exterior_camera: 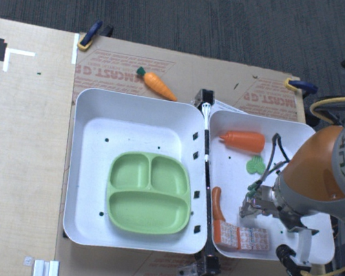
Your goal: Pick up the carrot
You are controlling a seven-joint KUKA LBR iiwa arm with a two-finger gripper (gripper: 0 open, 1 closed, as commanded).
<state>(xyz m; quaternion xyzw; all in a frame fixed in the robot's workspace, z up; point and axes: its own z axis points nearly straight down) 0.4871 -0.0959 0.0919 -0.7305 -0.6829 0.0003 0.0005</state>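
A small orange carrot [157, 84] with a green top lies on the cardboard behind the left bin [78, 151], outside both bins. My gripper [253, 208] hangs low over the middle of the right bin [304, 133], far from the carrot. It sits just above a red and white packet [244, 238], and the arm's wrist hides its tip.
A green divided plate [149, 192] lies in the left bin. The right bin holds an orange tapered piece [243, 140] at the back, a green piece [256, 166], and a long orange-red stick [215, 213] along its left wall. Black cables loop by the arm.
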